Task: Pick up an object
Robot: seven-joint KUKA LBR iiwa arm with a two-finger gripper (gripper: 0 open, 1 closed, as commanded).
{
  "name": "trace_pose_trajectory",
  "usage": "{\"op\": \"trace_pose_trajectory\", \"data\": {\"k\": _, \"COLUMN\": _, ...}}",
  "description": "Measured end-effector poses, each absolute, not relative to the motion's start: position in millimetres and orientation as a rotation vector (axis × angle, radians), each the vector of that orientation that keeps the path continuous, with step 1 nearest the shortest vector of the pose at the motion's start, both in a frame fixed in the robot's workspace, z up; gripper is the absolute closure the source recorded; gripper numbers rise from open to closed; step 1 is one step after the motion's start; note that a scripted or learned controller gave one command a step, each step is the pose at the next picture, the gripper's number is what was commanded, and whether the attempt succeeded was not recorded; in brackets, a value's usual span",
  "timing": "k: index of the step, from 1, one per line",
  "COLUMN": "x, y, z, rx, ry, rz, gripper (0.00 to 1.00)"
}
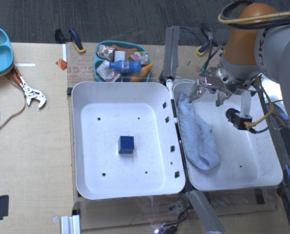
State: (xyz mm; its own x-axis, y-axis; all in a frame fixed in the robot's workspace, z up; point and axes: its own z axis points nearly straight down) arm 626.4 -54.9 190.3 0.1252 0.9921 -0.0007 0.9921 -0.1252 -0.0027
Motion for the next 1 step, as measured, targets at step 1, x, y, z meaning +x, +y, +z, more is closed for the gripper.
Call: {"op": "trace_pose_trajectory", "data": {"k": 1, "x": 581.5, "y": -46.3, "z": 191.4, "rx": -2.137, "ry": -2.301, "rz": 0.003, "gripper": 0.0}}
